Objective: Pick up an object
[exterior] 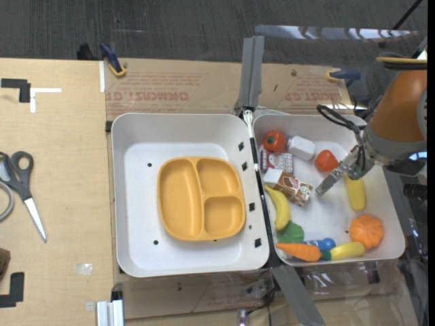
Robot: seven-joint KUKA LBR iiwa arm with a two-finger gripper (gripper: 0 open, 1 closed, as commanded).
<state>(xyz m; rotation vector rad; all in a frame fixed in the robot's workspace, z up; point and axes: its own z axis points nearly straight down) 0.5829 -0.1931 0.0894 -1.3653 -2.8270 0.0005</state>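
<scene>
In the right bin (391, 202), the gripper (338, 176) (open, nothing held) is seen just left of the upright-lying yellow corn (355, 193).

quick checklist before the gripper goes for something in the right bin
1. Gripper over the right bin: ok.
2. Nothing between its fingers: ok, they look open and bare.
3. Nearest things: yellow corn and red pepper lie beside the fingertips, so a lone pick is doubtful: not ok.
4. Brown carton sits apart from the fingertips: ok.
5. Height of fingers above the bin floor: cannot tell.
6. Yellow plate lies alone in the left bin, out of the way: ok.
</scene>
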